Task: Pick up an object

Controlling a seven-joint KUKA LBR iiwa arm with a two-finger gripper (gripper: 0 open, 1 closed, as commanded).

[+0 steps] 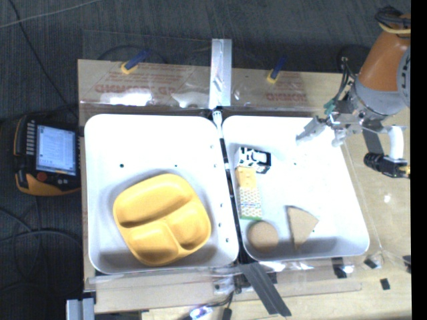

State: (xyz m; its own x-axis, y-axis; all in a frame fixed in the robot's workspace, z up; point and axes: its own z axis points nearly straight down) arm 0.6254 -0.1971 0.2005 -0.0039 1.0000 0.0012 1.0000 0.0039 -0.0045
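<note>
The right bin (347, 199) holds a small black-and-white item (255, 157) near its back left. A narrow yellow and green box (249, 192) lies in front of that along the divider. A round brown disc (262, 234) and a brown wedge (302, 223) sit near the front wall. My gripper (319, 134) hangs over the bin's back right corner, well apart from all of these. Its fingers (305, 133) are spread open with nothing between them.
A yellow divided plate (162, 217) lies in the left bin (107, 145). A handheld control pendant (48, 153) rests on the floor to the left. Clear plastic sheeting (167, 85) and a metal post (221, 72) stand behind the bins.
</note>
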